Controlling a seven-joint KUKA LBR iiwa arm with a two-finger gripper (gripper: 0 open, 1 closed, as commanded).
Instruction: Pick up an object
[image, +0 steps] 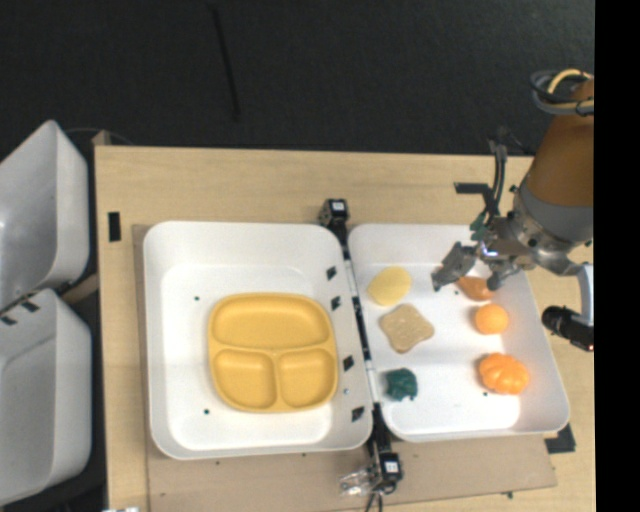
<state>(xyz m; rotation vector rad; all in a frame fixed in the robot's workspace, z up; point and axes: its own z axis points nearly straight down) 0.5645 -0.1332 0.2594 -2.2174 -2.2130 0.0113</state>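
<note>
The gripper (478, 262) hangs over the far right of the right bin (440, 425), fingers spread wide, touching an orange-brown piece (474, 289) just beneath. Near it lie one orange ball (491, 319), one pumpkin (502, 373), one yellow lump (389, 285), one bread slice (405, 327) and one green piece (401, 384). The left bin (175, 420) holds one yellow divided tray (272, 350).

Two bins sit side by side on the worktop (120, 190). The left bin (170, 300) holds a tray (272, 350) at its middle. In the right bin (535, 400), take the bread slice (405, 327) as centre: a bun (389, 285) lies just behind it, a broccoli piece (401, 384) in front, a ball (490, 319) to its right, a pumpkin (502, 373) right and forward. The gripper (478, 262) hangs over the bin's far right part, above a small item (474, 289).
</note>
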